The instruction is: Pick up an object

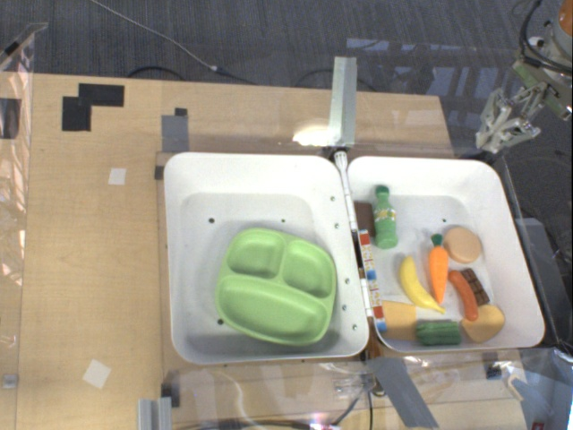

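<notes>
Camera view: looks down at a slant on the table (89,267) and its two white bins side by side.
Gripper: the gripper (507,125) hangs at the upper right, above the table just outside the far right corner of the right bin (466,176); the fingers look spread apart with nothing between them.
Left bin: the left bin (192,240) holds a green divided plate (277,286).
Right bin contents: a green bottle (385,216) near the far left side, a banana (415,283) and a carrot (438,272) in the middle, a round tan piece (464,245) beside the carrot top, a sausage-like piece (464,294), a green cucumber-like piece (438,331) and yellow pieces along the near edge.
Key relation: every candidate lies toward the near and left of the fingers, well apart from them and lower.
Nearest candidate: the round tan piece, by my reading.
Long axes: bottle and carrot both run far-to-near; banana slants slightly.
Stage: judged as approach not yet begun; nothing is grasped.
Next move: likely travel inward over the right bin, then descend with the fingers straddling the short width of the chosen item.
</notes>
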